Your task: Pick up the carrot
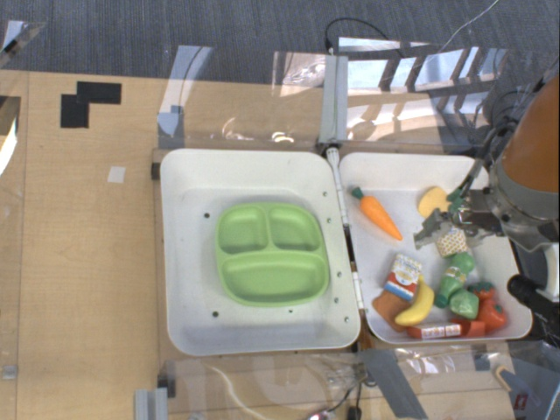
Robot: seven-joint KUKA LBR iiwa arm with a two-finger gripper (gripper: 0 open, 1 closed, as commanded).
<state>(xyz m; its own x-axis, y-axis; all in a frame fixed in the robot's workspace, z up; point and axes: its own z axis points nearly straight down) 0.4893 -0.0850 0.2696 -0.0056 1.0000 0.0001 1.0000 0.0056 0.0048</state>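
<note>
Over at the 3 o'clock side of the right bin (437,169), the gripper (442,227) is seen hovering low with its fingers spread apart and nothing caught between them. At its 9 o'clock, close by, the carrot (378,215) is laid flat on bare bin floor, green top toward 10 o'clock, so a clean approach looks possible. The toy clutter (442,300) is heaped at 6 o'clock. The green divided plate (272,254) is parked in the left bin (188,234), well apart.
</note>
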